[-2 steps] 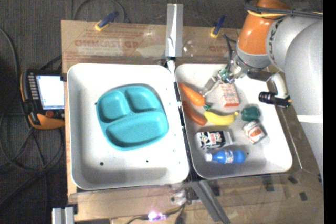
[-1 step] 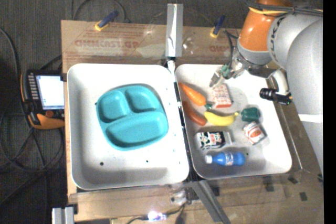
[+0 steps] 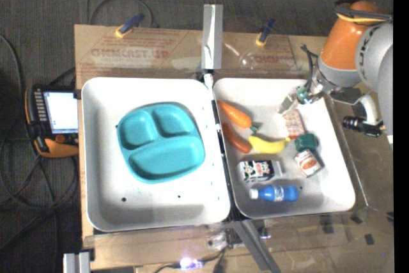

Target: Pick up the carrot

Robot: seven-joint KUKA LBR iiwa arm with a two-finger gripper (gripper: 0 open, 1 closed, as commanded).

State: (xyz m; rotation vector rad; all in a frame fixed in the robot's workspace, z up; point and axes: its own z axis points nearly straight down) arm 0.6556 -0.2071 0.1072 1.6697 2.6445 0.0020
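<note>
Orange and tapered, the carrot (image 3: 236,114) lies in the right bin (image 3: 339,198), close to that bin's left wall and toward its far end, with its green stub pointing toward the bin's middle. A 2nd orange piece (image 3: 237,139) lies just nearer the camera, roughly parallel to it, and a banana (image 3: 268,144) touches that piece's right end.

The gripper (image 3: 295,101) hangs over the far right part of the same bin, at the end of the grey arm (image 3: 377,67) with its orange band (image 3: 346,41). It is well to the right of the carrot, apart from it, with bare white bin floor between them. Nothing sits between its fingers; whether they are spread or pressed together I cannot tell from this angle.

Below the gripper sits a small red and white packet (image 3: 293,124), then a green item (image 3: 307,140) and a red can (image 3: 308,162). A milk carton (image 3: 259,169) lies near the bin's middle, and a blue bottle (image 3: 275,193) lies on its side toward the near edge.

The left bin (image 3: 102,201) holds 1 turquoise tray (image 3: 161,142) with 3 compartments. Both bins rest on a cardboard sheet (image 3: 147,51) with 2 clamps (image 3: 129,25) at its far edge.
</note>
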